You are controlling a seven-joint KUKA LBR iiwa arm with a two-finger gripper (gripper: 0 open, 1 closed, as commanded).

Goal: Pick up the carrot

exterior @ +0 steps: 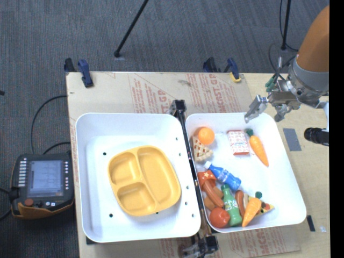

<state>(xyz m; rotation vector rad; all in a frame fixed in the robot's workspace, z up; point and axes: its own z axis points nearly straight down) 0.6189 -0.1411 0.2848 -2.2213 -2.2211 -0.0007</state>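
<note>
Nearest, a second carrot (251, 211) is wedged among toys (215, 195) and could be taken by mistake. Another carrot (258, 149) lies clear in the right bin (285, 181), just below the jaws, which are spread and empty; it could be nudged aside if approached off-centre.

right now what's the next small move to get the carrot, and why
Probably drop the gripper and shift it slightly toward the camera, over the carrot. The gripper sits above the right bin's far edge, holding nothing, and the carrot lies loose just nearer, beside the red-and-white packet. A second carrot lies in the crowded near pile, harder to reach.
</note>
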